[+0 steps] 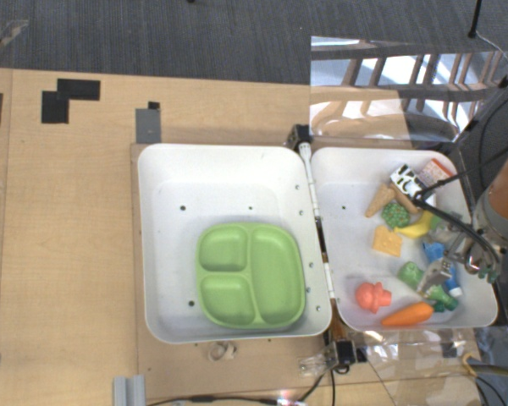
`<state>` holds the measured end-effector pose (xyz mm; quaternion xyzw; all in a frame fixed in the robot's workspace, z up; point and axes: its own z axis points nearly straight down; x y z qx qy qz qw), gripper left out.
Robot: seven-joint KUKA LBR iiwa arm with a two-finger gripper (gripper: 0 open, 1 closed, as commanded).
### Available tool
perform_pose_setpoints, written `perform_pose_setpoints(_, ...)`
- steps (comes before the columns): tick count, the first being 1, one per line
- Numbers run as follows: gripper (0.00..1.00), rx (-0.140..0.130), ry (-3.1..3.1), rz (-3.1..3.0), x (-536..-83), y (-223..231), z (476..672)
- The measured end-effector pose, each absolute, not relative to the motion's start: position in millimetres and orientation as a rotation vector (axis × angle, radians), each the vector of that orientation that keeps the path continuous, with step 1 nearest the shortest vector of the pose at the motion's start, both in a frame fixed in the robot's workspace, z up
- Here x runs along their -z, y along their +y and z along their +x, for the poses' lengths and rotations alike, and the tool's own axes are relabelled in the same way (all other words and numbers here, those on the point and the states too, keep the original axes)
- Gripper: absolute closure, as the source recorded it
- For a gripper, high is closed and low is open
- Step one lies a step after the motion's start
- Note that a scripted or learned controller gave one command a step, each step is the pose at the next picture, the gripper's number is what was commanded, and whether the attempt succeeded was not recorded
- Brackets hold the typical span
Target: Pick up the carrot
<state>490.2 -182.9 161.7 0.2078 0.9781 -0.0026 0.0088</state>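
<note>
In the camera view, the orange plastic carrot (407, 314) lies on its side at the near edge of the right white bin (347, 227), its tip pointing left; a red toy figure (372, 296) sits just left of it; the metal end effector (441, 275) hangs just above and right of the carrot, over small green and blue toys, and whether it is clenched or released I cannot tell; the left white bin (169, 184) on the wooden surface (59, 252) holds a green three-compartment plate (251, 273); a yellow block (388, 242) lies farther back.
</note>
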Motion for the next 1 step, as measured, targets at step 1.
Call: perform_pose_setpoints(1, 0.0, -0.001, 3.104, 0.413, -133.4, -138.6, 493.9)
